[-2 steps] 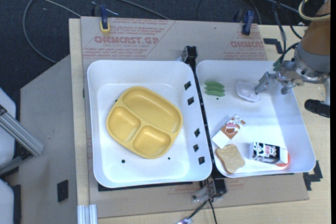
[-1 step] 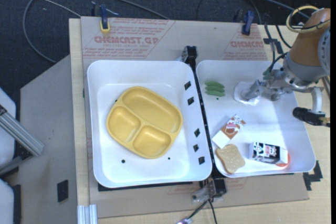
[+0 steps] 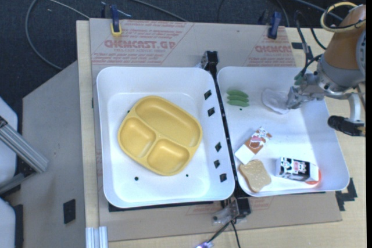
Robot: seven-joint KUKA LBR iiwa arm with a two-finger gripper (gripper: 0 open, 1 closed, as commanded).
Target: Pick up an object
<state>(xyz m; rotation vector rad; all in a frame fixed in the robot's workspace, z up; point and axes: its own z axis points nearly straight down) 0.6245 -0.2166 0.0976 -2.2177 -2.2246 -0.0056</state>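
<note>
The right bin (image 3: 325, 142) holds several objects. A green pod-like piece (image 3: 237, 97) lies near its back left. A clear glass-like object (image 3: 275, 102) lies on its side at the back, and my gripper (image 3: 296, 96) is low in the bin at that object's right end, touching or nearly touching it. A small brown and white carton (image 3: 256, 142) sits mid-bin, with a slice of toast (image 3: 254, 175) at the front left and a black and white packet (image 3: 297, 169) at the front right.
A yellow divided plate (image 3: 160, 135) lies in the left bin (image 3: 107, 125). A black divider (image 3: 216, 119) runs between the bins. The arm's orange band (image 3: 344, 46) hangs over the right bin's far right corner. Clamps (image 3: 114, 15) hold the board's back edge.
</note>
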